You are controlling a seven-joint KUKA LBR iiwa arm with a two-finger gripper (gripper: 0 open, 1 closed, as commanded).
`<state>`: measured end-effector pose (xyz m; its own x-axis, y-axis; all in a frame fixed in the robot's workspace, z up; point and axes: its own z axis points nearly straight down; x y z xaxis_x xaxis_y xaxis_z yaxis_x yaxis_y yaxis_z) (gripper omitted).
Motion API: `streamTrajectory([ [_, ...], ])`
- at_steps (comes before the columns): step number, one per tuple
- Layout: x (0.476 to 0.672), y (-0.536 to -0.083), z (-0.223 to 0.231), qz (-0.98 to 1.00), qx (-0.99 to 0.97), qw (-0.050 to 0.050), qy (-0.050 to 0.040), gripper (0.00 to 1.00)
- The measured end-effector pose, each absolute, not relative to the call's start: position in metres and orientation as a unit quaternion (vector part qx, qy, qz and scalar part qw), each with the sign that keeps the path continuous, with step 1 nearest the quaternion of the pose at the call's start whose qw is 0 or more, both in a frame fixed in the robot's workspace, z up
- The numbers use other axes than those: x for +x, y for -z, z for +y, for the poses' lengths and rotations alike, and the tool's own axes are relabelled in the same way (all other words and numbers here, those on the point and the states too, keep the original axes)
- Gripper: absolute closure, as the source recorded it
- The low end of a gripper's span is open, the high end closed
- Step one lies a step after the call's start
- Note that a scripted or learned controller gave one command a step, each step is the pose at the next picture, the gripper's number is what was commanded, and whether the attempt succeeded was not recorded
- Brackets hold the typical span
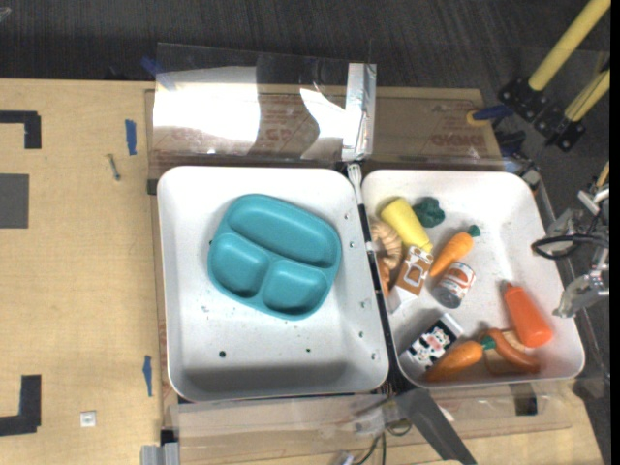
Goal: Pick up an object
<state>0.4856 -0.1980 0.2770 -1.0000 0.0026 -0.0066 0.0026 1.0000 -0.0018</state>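
White plastic makes up both shallow bins on the bench. The left bin (184,260) carries a teal plastic plate (274,253) with three compartments, lying flat near the bin's middle. The right bin (504,194) holds the small toy objects.

A yellow plastic bottle (404,223) lies tilted near the right bin's upper left, with a small dark green lump (428,210) just beside its top end. Below these a slim orange toy carrot (451,254) slants toward the bin's middle, and a small silver and orange can (453,283) lies just below it. A brown and white carton (416,270) sits to the left of the can, next to a tan ridged piece (389,252) against the bin's left wall. A fat orange-red carrot shape (527,317) lies near the right wall. Along the front wall sit a black and white box (432,342), a second orange carrot (457,356) touching it, and a brown and orange piece (511,349).

Grey metal parts of the arm's end (581,294) stand at the right edge, just outside the right bin's right wall, apart from every object. How the gripper is set I cannot tell, and nothing is seen in its grasp.
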Motion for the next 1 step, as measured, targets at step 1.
streamTrajectory([
  [1, 0.4781, -0.1277, -0.2226, 0.999, -0.053, -0.002, -0.0015, 0.0],
])
